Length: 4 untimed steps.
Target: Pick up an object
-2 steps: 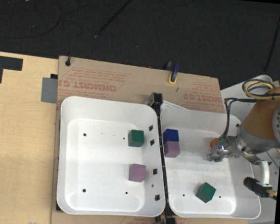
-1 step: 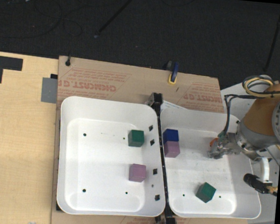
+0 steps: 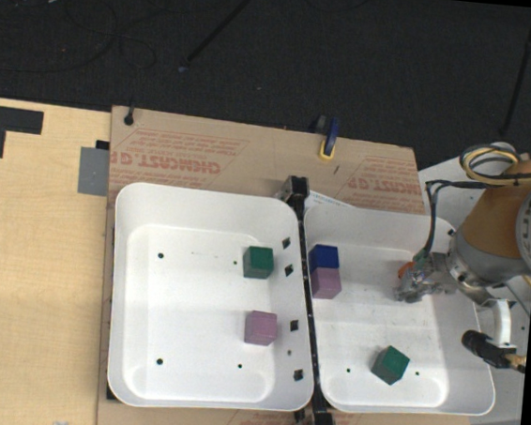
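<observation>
End effector is hovering low in the right bin, up-right of the green cube; can't tell its state. Risk: descending here is missing every cube, closing on nothing.

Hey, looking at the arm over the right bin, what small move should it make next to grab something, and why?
Probably a short move toward the green cube. The gripper hangs in the right bin over bare floor, and that cube sits alone, while the blue cube and purple cube touch at the divider.
</observation>
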Each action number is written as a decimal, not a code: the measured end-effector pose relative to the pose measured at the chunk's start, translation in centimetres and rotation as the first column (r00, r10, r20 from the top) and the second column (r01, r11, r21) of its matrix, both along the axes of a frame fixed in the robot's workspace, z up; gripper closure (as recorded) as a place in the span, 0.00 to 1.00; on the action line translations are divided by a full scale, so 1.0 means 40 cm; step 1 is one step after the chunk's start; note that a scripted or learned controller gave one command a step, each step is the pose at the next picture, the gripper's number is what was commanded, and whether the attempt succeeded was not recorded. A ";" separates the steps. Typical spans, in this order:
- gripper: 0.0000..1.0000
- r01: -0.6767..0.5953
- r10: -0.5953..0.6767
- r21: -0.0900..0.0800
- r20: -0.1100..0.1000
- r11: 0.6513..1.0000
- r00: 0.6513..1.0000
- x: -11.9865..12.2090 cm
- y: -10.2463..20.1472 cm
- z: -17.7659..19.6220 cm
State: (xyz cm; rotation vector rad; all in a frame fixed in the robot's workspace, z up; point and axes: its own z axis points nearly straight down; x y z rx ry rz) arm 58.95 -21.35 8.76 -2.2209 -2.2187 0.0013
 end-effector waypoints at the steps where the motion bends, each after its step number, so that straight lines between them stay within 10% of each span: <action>1: 1.00 -0.002 0.002 -0.001 0.002 1.000 1.000 0.009 -0.001 0.000; 4: 1.00 -0.002 0.002 -0.001 0.003 1.000 1.000 0.049 0.000 0.000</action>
